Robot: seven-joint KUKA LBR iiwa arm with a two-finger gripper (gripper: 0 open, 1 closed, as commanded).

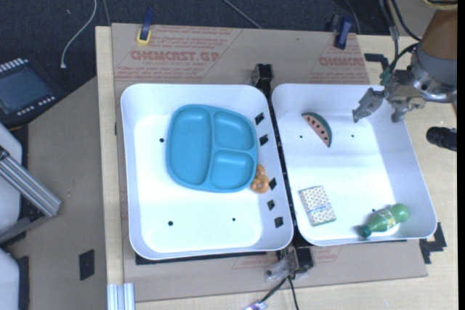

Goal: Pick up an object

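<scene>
a green bottle (383,221) lies on its side in the right bin's (407,156) near corner, a patterned packet (317,204) just left. a watermelon slice (318,128) sits farther back. the gripper (381,106) (fingers spread, holding nothing) hangs over the far right edge. the left bin (145,178) holds a blue divided plate (211,148).

The arm (440,47) is cut off by the frame's edge at three o'clock, so just its orange band and wrist show. Its fingers (367,107) are small and somewhat blurred; whether anything sits between them cannot be told. The printing on the patterned packet (317,205) at five o'clock in the right bin (418,178) is too small to read. The small orange thing (259,180) touching the blue divided plate (212,148) at the plate's four o'clock is too small to identify. At nine o'clock a dark device (22,87) is clipped by the frame's edge.
</scene>
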